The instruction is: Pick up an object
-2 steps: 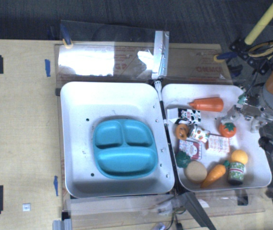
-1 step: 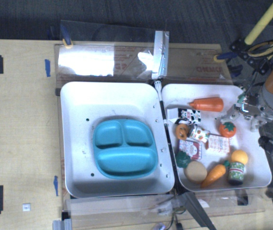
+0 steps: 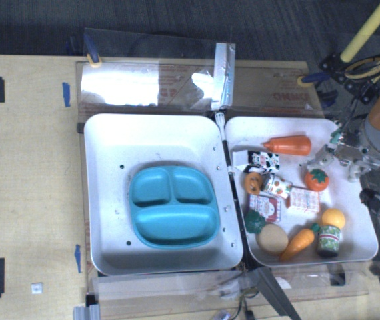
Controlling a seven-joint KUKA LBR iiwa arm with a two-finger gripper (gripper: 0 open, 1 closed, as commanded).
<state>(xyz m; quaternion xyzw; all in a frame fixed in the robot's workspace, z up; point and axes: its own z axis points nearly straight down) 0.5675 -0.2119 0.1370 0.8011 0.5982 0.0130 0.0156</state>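
The right bin (image 3: 370,249) holds several toy foods. A long orange carrot (image 3: 288,145) lies at the back, with a cow-patterned carton (image 3: 263,160) beside it. A red tomato (image 3: 317,179) sits near the bin's right side. Toward the front are a beige potato (image 3: 273,237), a small carrot (image 3: 299,242), a yellow lemon (image 3: 333,217) and a dark jar (image 3: 329,240). Red-and-white packets (image 3: 303,199) lie in the middle. My gripper (image 3: 343,153) hangs over the bin's right rim, just right of and above the tomato, with nothing seen in it.
The left bin (image 3: 103,139) holds a blue divided plate (image 3: 174,205). A clear plastic sheet (image 3: 150,82) and a metal upright (image 3: 223,75) stand behind the bins. Cables and a yellow rod (image 3: 370,22) crowd the back right.
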